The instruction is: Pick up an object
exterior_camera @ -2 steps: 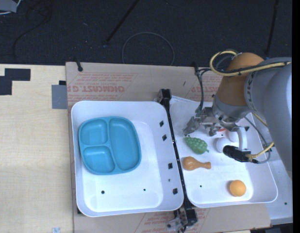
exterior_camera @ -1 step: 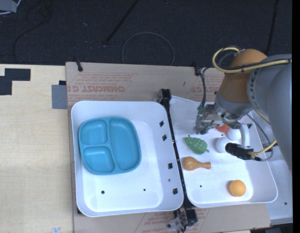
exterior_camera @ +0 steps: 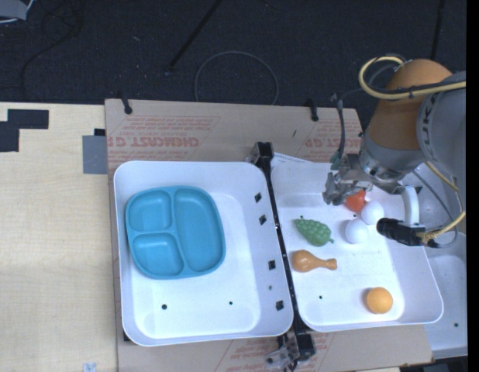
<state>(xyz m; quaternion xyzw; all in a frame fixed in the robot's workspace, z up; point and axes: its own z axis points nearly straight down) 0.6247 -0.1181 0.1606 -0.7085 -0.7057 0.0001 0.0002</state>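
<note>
Objects [exterior_camera: 313, 230] (five), one blue tray [exterior_camera: 175, 232]

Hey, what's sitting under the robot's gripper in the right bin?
A small red-orange object shows just below the gripper, beside a white ball. The gripper covers its upper part, so what it is stays unclear.

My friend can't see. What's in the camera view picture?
A grey arm's pincer hangs over the right bin, beside a red thing. That bin also holds white balls, green grapes, a drumstick and an orange. The left bin holds a blue plate.
</note>
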